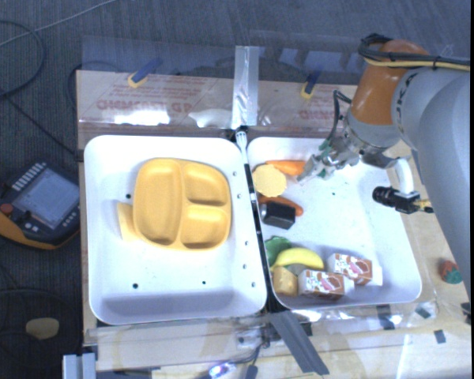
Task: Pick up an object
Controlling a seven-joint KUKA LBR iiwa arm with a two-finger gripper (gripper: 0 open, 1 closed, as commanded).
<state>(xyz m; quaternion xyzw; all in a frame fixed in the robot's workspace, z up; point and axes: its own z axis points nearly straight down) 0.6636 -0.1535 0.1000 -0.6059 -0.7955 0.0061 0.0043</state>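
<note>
My gripper point(316, 166), finger state unclear, beside the carrot point(284, 166): likely light, stiff, slick; pinch mid-length.

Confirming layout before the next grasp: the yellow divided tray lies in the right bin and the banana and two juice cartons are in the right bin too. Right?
Not quite. The camera view shows the yellow divided tray lying in the left bin, not the right one. The banana and the two juice cartons are in the right bin, as you said.
</note>
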